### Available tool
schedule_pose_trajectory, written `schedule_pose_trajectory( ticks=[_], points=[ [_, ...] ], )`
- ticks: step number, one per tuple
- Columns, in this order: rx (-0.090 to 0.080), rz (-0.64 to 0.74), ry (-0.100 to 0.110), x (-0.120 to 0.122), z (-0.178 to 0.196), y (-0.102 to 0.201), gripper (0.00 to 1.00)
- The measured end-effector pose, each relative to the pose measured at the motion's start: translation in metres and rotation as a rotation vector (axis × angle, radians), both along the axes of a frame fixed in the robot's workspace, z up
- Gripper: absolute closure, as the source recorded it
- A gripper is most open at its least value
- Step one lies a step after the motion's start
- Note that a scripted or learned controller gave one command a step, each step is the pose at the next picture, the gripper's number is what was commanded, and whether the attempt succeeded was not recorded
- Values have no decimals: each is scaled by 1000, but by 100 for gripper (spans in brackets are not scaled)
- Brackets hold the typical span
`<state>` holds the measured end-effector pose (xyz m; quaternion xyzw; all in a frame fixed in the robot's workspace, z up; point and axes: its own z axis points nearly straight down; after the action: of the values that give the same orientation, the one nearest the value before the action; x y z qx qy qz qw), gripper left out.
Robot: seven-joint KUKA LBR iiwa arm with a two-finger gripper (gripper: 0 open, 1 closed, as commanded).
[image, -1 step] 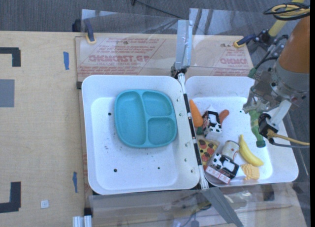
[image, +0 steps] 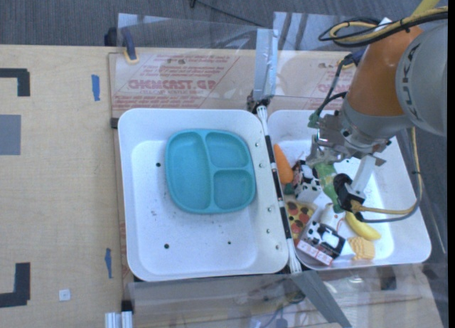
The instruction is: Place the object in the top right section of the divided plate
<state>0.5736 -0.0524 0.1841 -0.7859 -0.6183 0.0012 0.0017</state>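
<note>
Camera view, looking down: you've got two white bins side by side. Left bin (image: 142, 248) has the teal divided plate (image: 210, 171) sitting a bit above its centre, turned slightly. One big section on the plate's left, two smaller ones stacked on its right; the top right section (image: 226, 151) has nothing in it, same for the other two.

Right bin (image: 412, 248) holds the clutter, all bunched against the bin's left wall and lower middle. Carrot (image: 284, 164) lies near the divider between the bins, pointing up-left. Just below and right of it there's a small black-and-white cow toy (image: 307, 181), touching or nearly touching a green piece (image: 325, 172). Further down: a pizza slice (image: 299, 214), a black-and-white boxy item (image: 322, 237) on a pink-edged card, a banana (image: 362, 225), and an orange waffle-like piece (image: 363, 248) right under the banana.

Arm comes in from the right, orange band over the upper part of the right bin. Gripper (image: 321, 165) is down in the right bin, over the cow and green piece. Can't tell its grip state from here: the wrist body and cables hide the business end. You can't confirm anything is held. Which item it's going for: can't tell either; everything is in the right bin, well apart from the plate.
</note>
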Motion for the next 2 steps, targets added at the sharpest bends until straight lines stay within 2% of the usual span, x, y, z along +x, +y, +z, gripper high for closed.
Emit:
schedule_pose_trajectory(
  ticks=[1, 2],
  points=[
    [-2, 150, -6, 22, 0, -24, 100],
    [1, 462, -2, 3, 1, 35, 100]
  ],
)
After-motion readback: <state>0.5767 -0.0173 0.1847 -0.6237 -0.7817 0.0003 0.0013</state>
